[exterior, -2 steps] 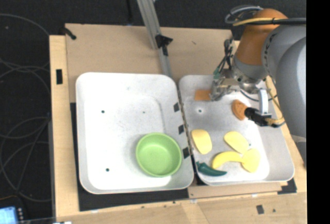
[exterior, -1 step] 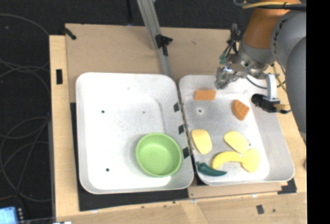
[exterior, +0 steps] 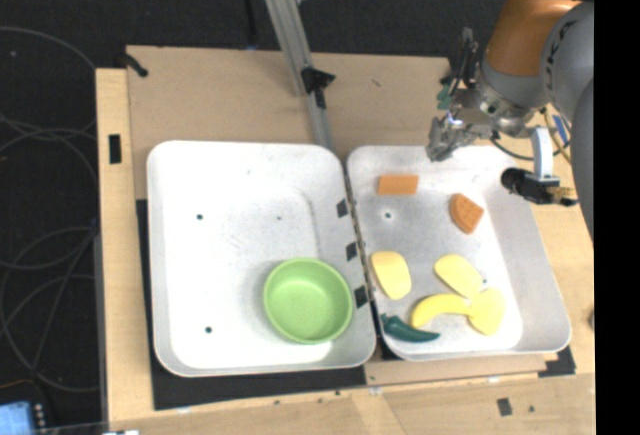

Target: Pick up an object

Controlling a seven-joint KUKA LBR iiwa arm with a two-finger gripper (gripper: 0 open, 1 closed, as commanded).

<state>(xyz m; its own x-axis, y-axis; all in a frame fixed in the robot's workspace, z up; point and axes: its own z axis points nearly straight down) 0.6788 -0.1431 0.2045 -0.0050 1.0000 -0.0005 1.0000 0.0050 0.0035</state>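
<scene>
**Figure: Arm poised above the right bin, before any grasp**

Two shallow white bins sit side by side on the desk (exterior: pixel 230 93). The left bin (exterior: pixel 200 183) holds a green bowl (exterior: pixel 308 299) near its front right corner. The right bin (exterior: pixel 520 253) holds the candidate objects: an orange block (exterior: pixel 398 185) near the back, an orange wedge (exterior: pixel 466 213) to its right, and, toward the front, a pale yellow oval piece (exterior: pixel 391 275), a second yellow piece (exterior: pixel 460 274), a banana (exterior: pixel 442 309) touching a further yellow piece (exterior: pixel 487 313), and a dark green item (exterior: pixel 408 329) against the front wall.

The gripper (exterior: pixel 442 145) hangs over the back rim of the right bin, just beside the orange block and apart from it. Whether the fingers are spread or closed cannot be told at this size; nothing is seen between them.

The step in hand appears to be the approach, with no object yet lifted. The next move likely calls for shifting over a chosen object, the orange block being nearest, then descending squarely so the fingers straddle it.
</scene>
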